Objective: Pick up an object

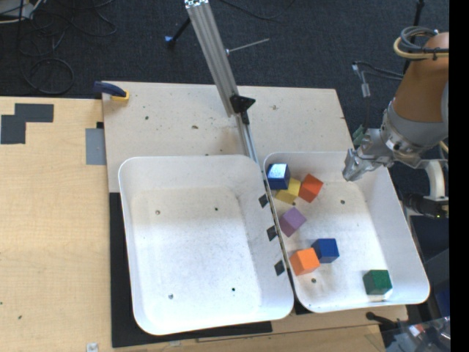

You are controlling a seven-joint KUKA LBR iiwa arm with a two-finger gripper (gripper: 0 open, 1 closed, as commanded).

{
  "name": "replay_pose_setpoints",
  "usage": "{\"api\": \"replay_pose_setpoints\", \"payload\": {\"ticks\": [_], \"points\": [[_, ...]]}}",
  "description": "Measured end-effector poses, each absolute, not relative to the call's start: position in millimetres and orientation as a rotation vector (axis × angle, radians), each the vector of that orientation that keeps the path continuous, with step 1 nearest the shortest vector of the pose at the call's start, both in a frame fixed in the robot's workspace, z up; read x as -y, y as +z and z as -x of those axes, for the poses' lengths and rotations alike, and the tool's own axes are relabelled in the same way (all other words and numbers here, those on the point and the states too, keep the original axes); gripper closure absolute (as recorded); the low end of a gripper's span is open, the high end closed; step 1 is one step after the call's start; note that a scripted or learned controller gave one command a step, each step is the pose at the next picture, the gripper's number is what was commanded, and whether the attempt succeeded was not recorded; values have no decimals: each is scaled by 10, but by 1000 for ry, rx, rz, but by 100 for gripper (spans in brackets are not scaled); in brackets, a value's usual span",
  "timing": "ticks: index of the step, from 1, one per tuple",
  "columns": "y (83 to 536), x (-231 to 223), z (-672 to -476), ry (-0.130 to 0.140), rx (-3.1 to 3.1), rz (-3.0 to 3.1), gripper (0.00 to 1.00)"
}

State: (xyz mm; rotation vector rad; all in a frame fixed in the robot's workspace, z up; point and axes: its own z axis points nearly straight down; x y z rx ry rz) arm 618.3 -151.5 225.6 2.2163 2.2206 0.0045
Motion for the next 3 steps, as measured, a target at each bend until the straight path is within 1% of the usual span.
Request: {"api": "replay_pose_setpoints", "payload": {"ticks": [1, 2, 3], "points": [[2383, 1522, -6184, 0, -2225, -2219, 100], [2261, 1018, -6026, -3, -2229, -2221, 100], [2361, 537, -5872, -1, -2229, -2220, 100]]}}
